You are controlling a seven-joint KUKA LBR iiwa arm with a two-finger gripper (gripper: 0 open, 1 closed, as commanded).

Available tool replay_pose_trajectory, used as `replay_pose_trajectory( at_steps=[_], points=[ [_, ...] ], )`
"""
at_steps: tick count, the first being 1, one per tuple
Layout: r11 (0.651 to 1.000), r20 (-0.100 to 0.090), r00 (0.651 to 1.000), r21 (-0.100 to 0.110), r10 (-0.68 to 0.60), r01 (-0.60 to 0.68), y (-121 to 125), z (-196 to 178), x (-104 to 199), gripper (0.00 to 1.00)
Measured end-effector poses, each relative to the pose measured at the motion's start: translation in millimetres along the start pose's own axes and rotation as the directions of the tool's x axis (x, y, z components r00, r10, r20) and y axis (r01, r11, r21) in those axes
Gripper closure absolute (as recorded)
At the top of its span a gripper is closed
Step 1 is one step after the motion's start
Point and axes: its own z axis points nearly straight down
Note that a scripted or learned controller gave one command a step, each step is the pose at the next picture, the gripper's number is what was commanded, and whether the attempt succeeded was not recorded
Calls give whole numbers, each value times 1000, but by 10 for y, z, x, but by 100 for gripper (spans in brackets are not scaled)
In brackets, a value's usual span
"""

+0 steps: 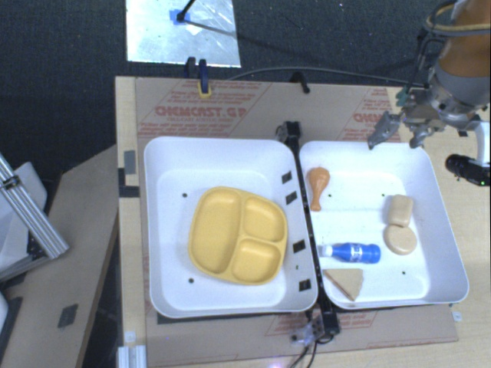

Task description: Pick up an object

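Spread apart, jaws, with nothing between them. Gripper (pixel 398 131) hanging at upper right of frame, over the far rim of the right bin (pixel 441 228), not yet above any item.

Candidates for pickup, all in the right bin: drumstick (pixel 317 185) near the bin's upper left corner, close to the divider; blue bottle (pixel 351 252) lying on its side at lower centre; wedge of bread (pixel 345 283) just below the bottle, near the lower left corner; two pale beige pieces, a block (pixel 400 209) and a round one (pixel 400 239), touching at right of centre (food toys, probably). Left bin (pixel 169 205) holding only a yellow divided tray (pixel 238 234).

Risks, as judged from here:
- Straight descent from present spot likely to strike the bin rim or close on bare floor; sideways travel toward frame centre needed first.
- Bottle on its side, round, apt to roll or squirt out if pinched off its axis.
- Beige pair touching: fingers may wedge between, shove one, grab neither.
- Bread wedge low and flat, close to the wall; poor purchase, finger may foul the wall.
- Drumstick beside the divider; little room for a finger on that side.
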Motion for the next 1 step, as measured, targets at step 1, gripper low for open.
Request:
replay_pose_trajectory(
  at_steps=[1],
  points=[
    [1000, 2, 1000, -11, -2, 2, 18, -71, 2, 0]
  ],
)
